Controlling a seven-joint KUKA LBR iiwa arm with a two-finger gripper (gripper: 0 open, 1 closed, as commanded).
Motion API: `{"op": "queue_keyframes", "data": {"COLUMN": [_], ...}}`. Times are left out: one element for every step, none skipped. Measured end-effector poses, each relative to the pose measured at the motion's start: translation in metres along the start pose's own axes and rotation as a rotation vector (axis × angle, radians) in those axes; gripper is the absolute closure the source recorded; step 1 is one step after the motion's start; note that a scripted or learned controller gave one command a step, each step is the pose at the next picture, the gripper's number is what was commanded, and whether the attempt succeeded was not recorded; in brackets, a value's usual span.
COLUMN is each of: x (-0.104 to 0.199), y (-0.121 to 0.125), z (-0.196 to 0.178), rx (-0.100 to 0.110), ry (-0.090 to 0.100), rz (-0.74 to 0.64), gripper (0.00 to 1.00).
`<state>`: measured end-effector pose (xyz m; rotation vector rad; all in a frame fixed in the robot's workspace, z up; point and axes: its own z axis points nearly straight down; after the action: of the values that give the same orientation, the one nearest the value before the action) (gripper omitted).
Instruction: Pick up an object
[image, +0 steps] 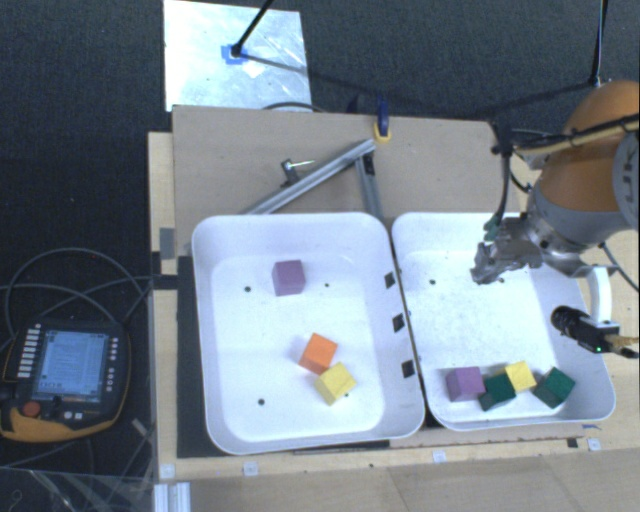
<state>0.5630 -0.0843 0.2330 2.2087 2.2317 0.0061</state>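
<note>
- No label or writing on any thing could be read.
- The gripper (488, 268) hung over the far part of the right bin (440, 300), reaching in from the right under the grey arm (600, 190) with its orange band; its state could not be told.
- Nearest the camera, well in front of the gripper, a purple block (464, 382), a dark green block (496, 390), a yellow block (520, 375) and another green block (554, 385) lay in a row along the bin's near wall.
- In the left bin (215, 330), well to the gripper's left, a yellow cube (335, 382) touched an orange cube (318, 352); both sat skewed.
- Farther back, a purple cube (288, 277) sat alone, roughly level with the gripper.
</note>
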Motion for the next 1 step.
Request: {"op": "queue_keyframes", "data": {"x": [0.0556], "y": [0.0084], "z": [-0.0098], "rx": [0.001], "ry": [0.001], "rz": [-0.002], "gripper": [1.0]}}
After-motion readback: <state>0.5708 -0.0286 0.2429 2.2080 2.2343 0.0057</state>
